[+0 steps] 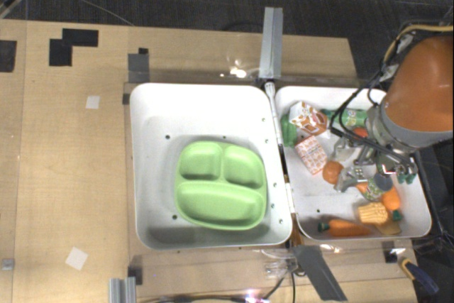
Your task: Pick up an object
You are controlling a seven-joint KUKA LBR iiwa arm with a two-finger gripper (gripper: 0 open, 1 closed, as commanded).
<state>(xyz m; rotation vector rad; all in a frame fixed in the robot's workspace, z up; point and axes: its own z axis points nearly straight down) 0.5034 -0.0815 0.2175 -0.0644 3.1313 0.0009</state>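
Note:
The right bin (418, 220) holds several small items. A white and brown snack bag (308, 118) lies at its far left, beside a green packet (289, 131). A pink-patterned packet (311, 154) lies below them. An orange ball (331, 172) sits mid-bin. A carrot (347, 228) lies along the near wall, with a yellow corn piece (373, 213) and a small orange item (391, 200) to its right. My gripper (363, 172) hangs low over the bin's middle, just right of the orange ball and above the corn piece. The arm's body hides the bin's far right.
The left bin (152, 124) holds a green three-compartment plate (220, 184). A green bottle (352, 117) lies near the right bin's far wall, partly under cables. A grey metal post (271, 46) stands behind the divide between the bins.

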